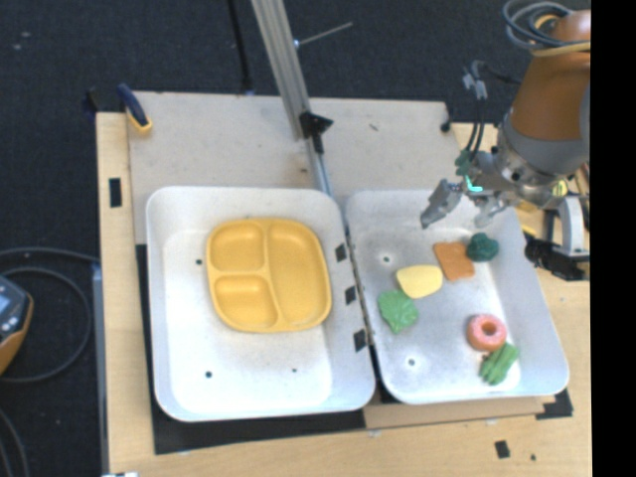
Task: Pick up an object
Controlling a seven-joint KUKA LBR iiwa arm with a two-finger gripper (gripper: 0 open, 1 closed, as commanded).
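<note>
Gripper [465,207]: above far end of right bin [397,212], fingers spread apart, nothing between them.
Arm [549,107]: reaching in from right, wrist over bin's far right corner.
Targets: all in right bin, loose and spaced, likely so any one can be grabbed alone.
Orange square [454,260]: nearest the gripper, touching dark green lump [483,246].
Yellow piece [419,281]: mid bin, beside green leafy piece [397,312].
Pink ring [486,332]: near edge, light green piece [499,363] just beside.
Left bin [179,296]: holds yellow divided plate [268,272].
Stage: probably pre-grasp, no pick yet.
</note>
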